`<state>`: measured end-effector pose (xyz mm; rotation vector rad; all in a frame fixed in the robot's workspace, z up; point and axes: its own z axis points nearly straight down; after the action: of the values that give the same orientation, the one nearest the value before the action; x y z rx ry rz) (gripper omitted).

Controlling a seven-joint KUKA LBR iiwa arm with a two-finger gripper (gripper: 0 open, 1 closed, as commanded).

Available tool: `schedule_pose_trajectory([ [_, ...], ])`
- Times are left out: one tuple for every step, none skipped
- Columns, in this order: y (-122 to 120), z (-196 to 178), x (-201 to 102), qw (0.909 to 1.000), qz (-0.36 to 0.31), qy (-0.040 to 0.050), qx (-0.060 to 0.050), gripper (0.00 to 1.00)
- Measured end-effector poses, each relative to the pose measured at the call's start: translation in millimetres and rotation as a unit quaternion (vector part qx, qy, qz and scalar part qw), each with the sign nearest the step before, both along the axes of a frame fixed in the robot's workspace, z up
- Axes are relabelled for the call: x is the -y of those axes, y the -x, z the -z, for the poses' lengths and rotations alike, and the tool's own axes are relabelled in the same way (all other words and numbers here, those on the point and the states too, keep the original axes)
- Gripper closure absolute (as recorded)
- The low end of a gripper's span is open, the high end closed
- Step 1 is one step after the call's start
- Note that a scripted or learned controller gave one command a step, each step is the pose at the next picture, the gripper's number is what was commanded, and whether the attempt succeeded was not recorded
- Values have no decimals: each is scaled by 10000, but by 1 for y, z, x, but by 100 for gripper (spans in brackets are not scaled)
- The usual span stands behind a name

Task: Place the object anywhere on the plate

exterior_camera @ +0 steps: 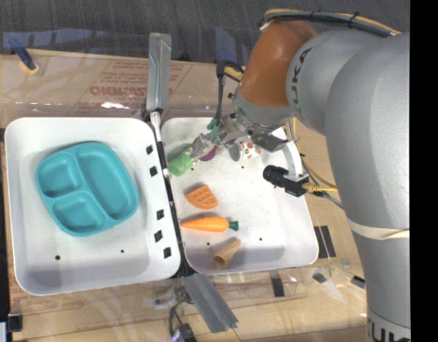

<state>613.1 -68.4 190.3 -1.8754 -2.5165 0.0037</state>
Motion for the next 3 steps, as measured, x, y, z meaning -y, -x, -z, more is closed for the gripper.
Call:
schedule_pose_trajectory([
  [36, -36, -110, 10000, -96, -15, 5, 100],
  [57, 2, -162, 9997, 240, 6, -19, 100],
  [58, -41, -221, 9994, -354, 1, 6, 100],
])
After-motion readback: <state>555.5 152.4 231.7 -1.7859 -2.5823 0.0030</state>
